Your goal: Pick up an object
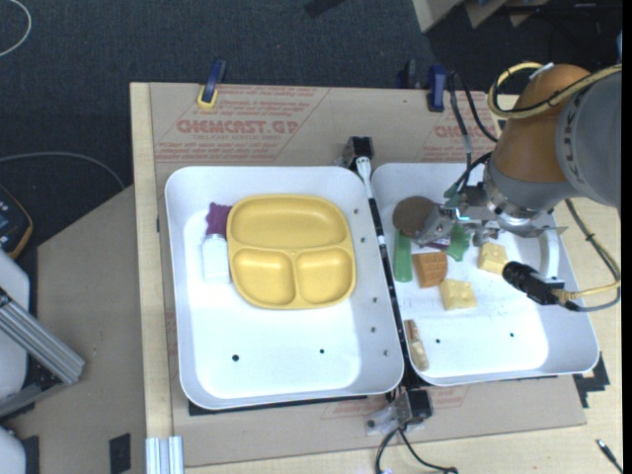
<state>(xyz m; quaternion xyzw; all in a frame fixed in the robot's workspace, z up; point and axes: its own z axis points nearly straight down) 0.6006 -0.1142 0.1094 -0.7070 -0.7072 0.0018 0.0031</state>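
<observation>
Right bin (553, 358) w/ food bits: gripper (456, 227) hovering above the orange block (430, 268), which is lying just below-left; jaw state — can't tell.

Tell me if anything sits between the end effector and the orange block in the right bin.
Nothing visible does. The end effector hangs over the right bin, and the orange block lies just below and left of it in this view. The green stick lies beside the block, left of it.

This is looking like a robotics lab: a desk (296, 117) topped with a printed board is sitting on dark carpet (118, 28), clamps (209, 85) are gripping its far edge, cables (59, 156) are trailing around (aluminium framing (39, 339) alongside).
</observation>
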